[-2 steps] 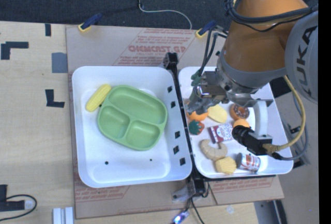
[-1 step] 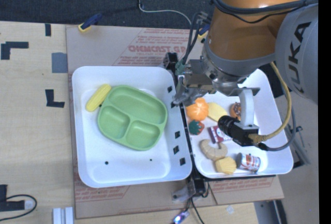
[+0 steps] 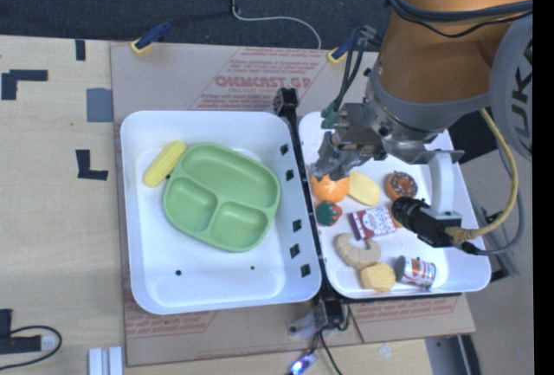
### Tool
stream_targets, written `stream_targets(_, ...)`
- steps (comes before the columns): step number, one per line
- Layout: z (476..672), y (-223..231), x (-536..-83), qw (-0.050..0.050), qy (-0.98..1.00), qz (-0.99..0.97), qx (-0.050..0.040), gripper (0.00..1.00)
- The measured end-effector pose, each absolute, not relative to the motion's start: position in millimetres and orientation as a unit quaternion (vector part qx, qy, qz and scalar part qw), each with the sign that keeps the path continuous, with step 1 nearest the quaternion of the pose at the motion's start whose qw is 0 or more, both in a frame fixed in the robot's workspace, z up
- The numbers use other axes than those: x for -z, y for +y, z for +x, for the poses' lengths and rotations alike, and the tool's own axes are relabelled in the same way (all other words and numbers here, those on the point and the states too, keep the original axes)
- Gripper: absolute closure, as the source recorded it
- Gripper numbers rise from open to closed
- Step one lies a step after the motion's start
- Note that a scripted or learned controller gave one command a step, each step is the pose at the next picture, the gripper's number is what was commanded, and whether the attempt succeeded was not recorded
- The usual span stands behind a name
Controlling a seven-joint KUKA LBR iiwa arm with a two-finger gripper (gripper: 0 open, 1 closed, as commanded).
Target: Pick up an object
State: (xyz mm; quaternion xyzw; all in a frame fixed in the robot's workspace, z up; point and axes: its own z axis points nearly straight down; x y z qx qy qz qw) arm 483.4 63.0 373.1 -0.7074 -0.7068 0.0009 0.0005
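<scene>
My gripper hangs low over the right bin, at its left side, just above an orange toy fruit. A pale yellow piece lies right beside that fruit. A small green and red toy, a red and white packet, a round brown and orange piece, a tan peanut-shaped toy, a yellow block and a small can lie around them in the same bin. The arm's bulk hides the bin's far part.
The left bin holds a green divided plate and a yellow corn cob at the plate's upper left. A black divider with clips runs between the bins. Cables trail over the dark floor behind the bench.
</scene>
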Motion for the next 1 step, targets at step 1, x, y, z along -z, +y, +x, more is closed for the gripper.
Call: stream_targets(1,483.6,70.2,-403.8,0.000,-0.708,-0.706,0.0002,1.00)
